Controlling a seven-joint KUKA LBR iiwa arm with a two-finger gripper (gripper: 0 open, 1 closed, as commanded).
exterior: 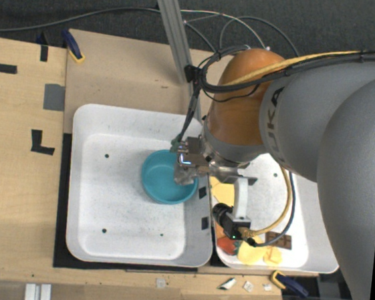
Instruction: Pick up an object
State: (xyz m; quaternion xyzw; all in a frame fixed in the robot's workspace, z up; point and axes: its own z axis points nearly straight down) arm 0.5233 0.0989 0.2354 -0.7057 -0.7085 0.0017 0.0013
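The grey 2-finger gripper (184, 169) sits low over the right rim of the round teal plastic bowl (164, 180), w/ the bowl body lying to the gripper's left in the camera view. Whether anything is pinched can't be told: the wrist and orange band block the tips.

The bowl rests flat, mouth up, in the left shallow white bin (94, 202), towards its right wall. It's round, so no long axis; the rim is prob. the only pinchable part, 1 finger inside, 1 outside.

The bin floor is smooth, so the bowl could slide if nudged. Plenty of free floor to the bowl's left and below it; tight on the right, near the bin wall. The right white bin (296, 259) holds yellow and red small items (253, 253), apart from the bowl.
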